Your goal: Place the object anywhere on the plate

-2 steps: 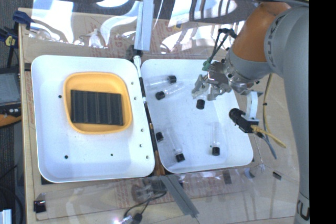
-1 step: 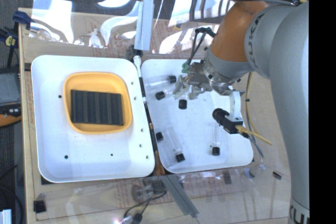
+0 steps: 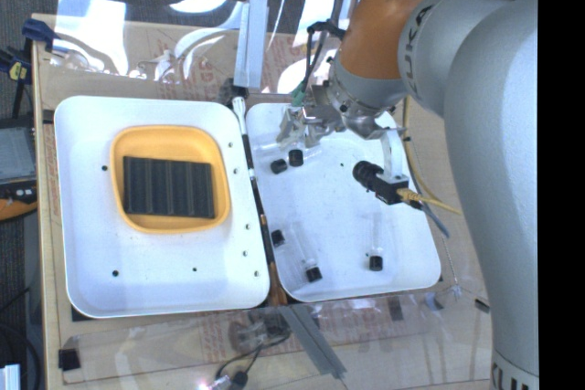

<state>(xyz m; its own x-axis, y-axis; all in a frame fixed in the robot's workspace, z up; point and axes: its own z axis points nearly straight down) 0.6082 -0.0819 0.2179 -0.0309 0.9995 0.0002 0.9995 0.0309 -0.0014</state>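
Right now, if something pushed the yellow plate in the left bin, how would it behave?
The yellow plate sits low and wide, so it would probably slide, not tip. The floor of the left bin looks smooth, so likely little grip. Its dark ridged insert may add some weight.

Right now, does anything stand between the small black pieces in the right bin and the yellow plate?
Only the two bins' raised rims, meeting between them. The gripper is above the right bin's far end, near one black piece. A dark ridged slab covers the yellow plate's middle, leaving its border bare.
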